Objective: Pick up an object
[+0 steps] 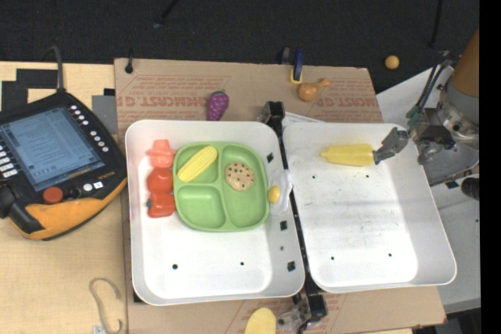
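The tabletop (47, 278) carries a sheet of brown cardboard (250, 90) with two shallow white bins on it, set side by side and touching along their inner rims. The left bin (203, 270) holds a green divided plate (223, 188) in its upper half; a yellow corn cob (196, 163) lies tilted in the plate's upper-left compartment, a brown speckled cookie (239, 176) lies in the upper-right compartment, and a red and pink toy (160, 179) lies just beside the plate's left edge. The right bin (368, 246) holds one thing, a yellow oblong object (348, 156), lying flat near the bin's upper rim with its long axis running left to right. The grey arm (458, 117) reaches in over the right bin's upper-right corner, and the end effector (389, 145) sits at the yellow object's right end, one dark finger (391, 141) touching or nearly touching it; whether the fingers are wide or narrow I cannot tell, and the object does not sit between them. A black and orange control pendant (55, 160) rests on the tabletop left of the bins. Smaller things lie on the cardboard above the bins: a purple grape bunch (218, 104), a tan pear-like piece (311, 89), and a blue and yellow clamp (296, 66). A small yellow ball (274, 195) sits at the left bin's right rim, and a yellow lemon shape (261, 321) lies below the bins.
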You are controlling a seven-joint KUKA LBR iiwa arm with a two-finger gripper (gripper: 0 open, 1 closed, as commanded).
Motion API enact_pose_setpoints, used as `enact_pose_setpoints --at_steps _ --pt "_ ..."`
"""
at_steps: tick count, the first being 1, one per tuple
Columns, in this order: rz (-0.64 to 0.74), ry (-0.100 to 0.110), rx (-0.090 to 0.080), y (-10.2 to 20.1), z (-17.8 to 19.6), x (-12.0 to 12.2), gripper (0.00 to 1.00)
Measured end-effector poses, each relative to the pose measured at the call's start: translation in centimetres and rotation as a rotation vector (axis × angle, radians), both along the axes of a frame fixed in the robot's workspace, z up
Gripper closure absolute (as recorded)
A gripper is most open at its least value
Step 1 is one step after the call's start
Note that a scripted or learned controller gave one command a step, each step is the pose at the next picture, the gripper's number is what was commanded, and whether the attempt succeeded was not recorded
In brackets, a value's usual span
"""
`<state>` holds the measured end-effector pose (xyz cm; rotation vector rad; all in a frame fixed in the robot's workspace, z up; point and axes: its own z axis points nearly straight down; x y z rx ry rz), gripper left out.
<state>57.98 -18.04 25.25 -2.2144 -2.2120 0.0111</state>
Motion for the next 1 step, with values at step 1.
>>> enact_pose_setpoints --at_steps 1 --pt "0.002 -0.012 -0.003 -0.03 0.69 0.22 0.00"
